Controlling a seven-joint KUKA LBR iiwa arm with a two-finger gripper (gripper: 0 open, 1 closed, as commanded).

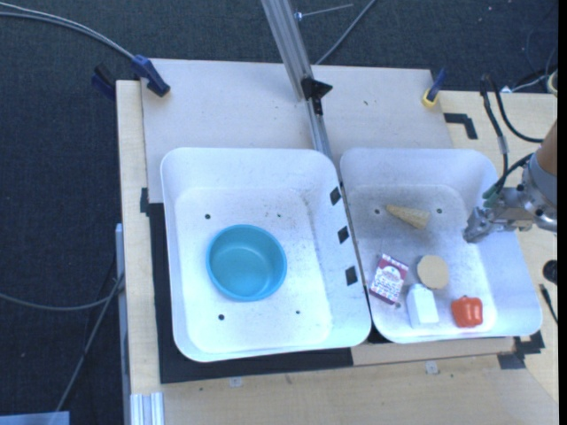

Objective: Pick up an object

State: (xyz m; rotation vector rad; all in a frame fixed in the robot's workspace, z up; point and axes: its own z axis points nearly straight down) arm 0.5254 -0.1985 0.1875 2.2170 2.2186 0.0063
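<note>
Jaws state cannot be told; gripper [476, 226] hovers at the right bin [496, 171] edge. Nearest candidate: tan cone [407, 214], just left of the gripper. Likely light, rigid, prone to rolling; grasp across its wide end.

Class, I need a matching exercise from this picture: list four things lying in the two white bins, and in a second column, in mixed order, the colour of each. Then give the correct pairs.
Things:
1. bowl
2. toy pepper
3. cone-shaped piece
4. rectangular block

Colours:
A. white
B. tan
C. blue
D. red-orange

Pairs: 1-C, 2-D, 3-B, 4-A.

The bowl lies in the left bin; the other three lie in the right bin.
</note>
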